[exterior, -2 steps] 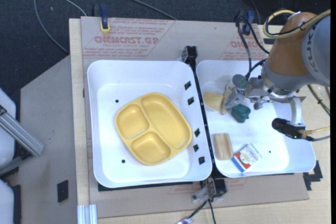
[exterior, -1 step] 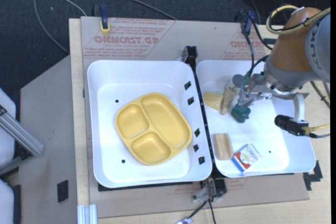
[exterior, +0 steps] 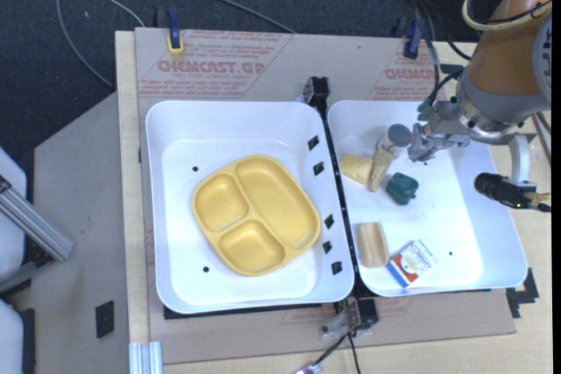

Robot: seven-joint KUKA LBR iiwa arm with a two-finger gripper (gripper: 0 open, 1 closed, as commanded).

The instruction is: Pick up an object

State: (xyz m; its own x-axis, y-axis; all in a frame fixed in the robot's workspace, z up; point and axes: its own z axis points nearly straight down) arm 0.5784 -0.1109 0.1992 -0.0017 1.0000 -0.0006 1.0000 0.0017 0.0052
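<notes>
So here's what we've got. The arm (exterior: 504,57) comes in from the right, and the tool (exterior: 420,146) sits over the back part of the right bin (exterior: 491,258). From this angle we honestly can't tell whether the tool is wide or narrow.

All the stuff to pick from is in that right bin. Just left of the tool there's a tan cone-shaped piece (exterior: 380,166) lying tilted. A pale cream lump (exterior: 353,168) touches its left side. A small grey round bit (exterior: 399,135) sits at the top end of the cone, right beside the tool, and we can't tell what it belongs to. A dark green object (exterior: 403,187) lies just in front of the tool, near the cone's lower end. Closer to the front, a wooden block (exterior: 371,243) lies by the bin's left wall. A small red, white and blue packet (exterior: 410,263) sits just to its right.

The left bin (exterior: 166,188) holds a yellow divided plate (exterior: 254,213) with three compartments, roughly in the middle. Both bins sit side by side on the table (exterior: 131,144), with two blue clamps (exterior: 175,35) at the back edge.
</notes>
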